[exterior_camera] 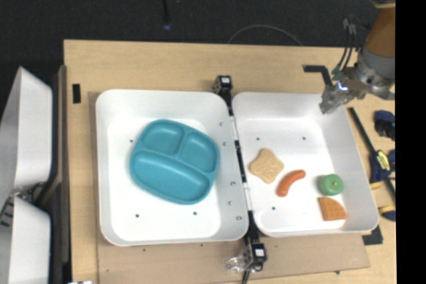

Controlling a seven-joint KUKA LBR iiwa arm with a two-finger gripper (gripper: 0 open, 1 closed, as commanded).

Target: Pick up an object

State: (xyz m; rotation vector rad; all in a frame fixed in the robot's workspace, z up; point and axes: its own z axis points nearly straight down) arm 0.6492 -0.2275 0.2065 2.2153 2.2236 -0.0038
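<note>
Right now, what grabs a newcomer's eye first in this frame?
The big blue divided plate in the left bin stands out most. Next, the small cluster in the right bin: a tan cracker, an orange-red sausage, a green round piece and an orange wedge. The pincer hangs over that bin's far right corner.

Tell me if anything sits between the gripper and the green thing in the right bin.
Nothing visible does. The gripper is at the right bin's far right corner, and only bare white bin floor lies between it and the green object. The orange wedge lies beyond it.
</note>
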